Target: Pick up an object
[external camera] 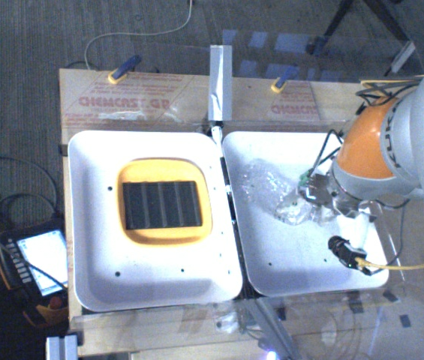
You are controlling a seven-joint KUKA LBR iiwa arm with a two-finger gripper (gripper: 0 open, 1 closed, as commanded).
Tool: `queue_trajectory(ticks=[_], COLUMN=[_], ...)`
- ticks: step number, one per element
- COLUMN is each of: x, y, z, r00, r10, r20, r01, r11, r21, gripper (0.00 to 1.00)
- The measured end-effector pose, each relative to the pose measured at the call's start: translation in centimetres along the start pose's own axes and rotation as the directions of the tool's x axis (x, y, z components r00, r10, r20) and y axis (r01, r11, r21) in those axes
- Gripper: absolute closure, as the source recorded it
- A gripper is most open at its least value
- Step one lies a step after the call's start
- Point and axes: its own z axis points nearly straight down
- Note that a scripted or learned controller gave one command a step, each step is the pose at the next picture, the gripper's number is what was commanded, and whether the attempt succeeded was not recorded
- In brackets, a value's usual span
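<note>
A yellow rounded tray with a black ribbed insert (163,201) lies flat in the middle of the left bin (91,231). In the right bin (287,265) there is crumpled clear plastic: one piece (260,178) near the bin's upper middle and another (293,213) just below and right of it. My gripper (311,196) is low over the right bin, at the right edge of the lower clear piece. The grey wrist and orange band (365,152) hide most of it.
A black plug on a yellow cable (347,251) hangs from the arm over the right bin's lower right part. A metal post (218,88) stands behind the gap between the bins. Two clamps (124,68) sit on the cardboard at the back.
</note>
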Motion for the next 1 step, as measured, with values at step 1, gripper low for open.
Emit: queue_trajectory(ticks=[1], x=[-0.76], y=[-6.27], z=[-0.20], r00=[0.995], r10=[-0.099], r20=[0.000], r01=[0.099], r11=[0.995], r21=[0.005], gripper=[0.00])
